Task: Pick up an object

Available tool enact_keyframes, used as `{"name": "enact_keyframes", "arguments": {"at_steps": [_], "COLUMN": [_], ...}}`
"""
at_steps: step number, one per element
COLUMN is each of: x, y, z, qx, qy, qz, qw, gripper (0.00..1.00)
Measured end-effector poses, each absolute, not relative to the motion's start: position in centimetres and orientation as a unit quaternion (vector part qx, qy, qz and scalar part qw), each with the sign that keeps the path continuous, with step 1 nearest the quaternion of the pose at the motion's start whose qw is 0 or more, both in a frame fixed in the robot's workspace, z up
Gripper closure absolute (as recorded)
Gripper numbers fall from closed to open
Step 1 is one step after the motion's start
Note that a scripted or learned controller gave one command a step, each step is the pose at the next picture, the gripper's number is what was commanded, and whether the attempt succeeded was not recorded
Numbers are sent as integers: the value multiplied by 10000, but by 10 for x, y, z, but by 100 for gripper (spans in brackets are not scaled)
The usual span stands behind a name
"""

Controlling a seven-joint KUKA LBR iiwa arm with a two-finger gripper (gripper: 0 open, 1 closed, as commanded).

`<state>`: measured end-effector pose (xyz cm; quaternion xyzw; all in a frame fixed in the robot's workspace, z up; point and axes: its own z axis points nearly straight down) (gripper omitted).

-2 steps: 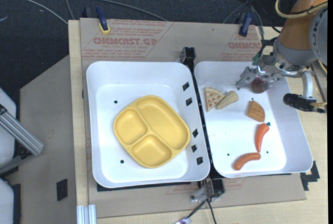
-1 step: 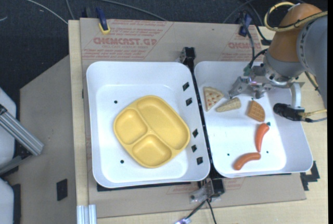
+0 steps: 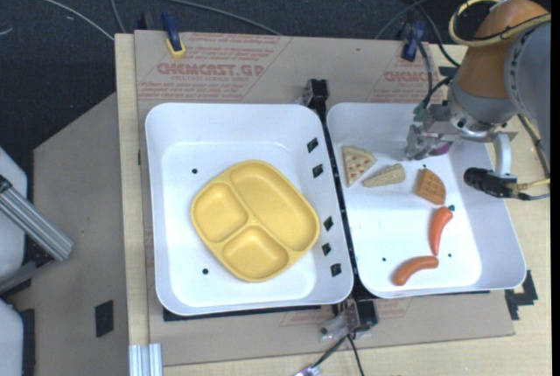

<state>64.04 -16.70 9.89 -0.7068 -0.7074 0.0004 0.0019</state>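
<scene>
We saw the gripper [image 3: 423, 144], whose grasp we could not tell, low in the right bin [image 3: 499, 256] near a bread wedge [image 3: 385, 177], which we judged light, stiff, best pinched across its narrow sides.

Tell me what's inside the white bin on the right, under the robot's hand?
The right bin holds a waffle wedge, a bread slice, a square waffle, a carrot and a sausage. The gripper covers the spot beneath it.
</scene>
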Motion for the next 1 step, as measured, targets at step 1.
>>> {"name": "enact_keyframes", "arguments": {"at_steps": [1], "x": [639], "y": [-172], "z": [145], "qx": [-7073], "qy": [-7069], "qz": [-13], "qw": [-23], "gripper": [100]}}
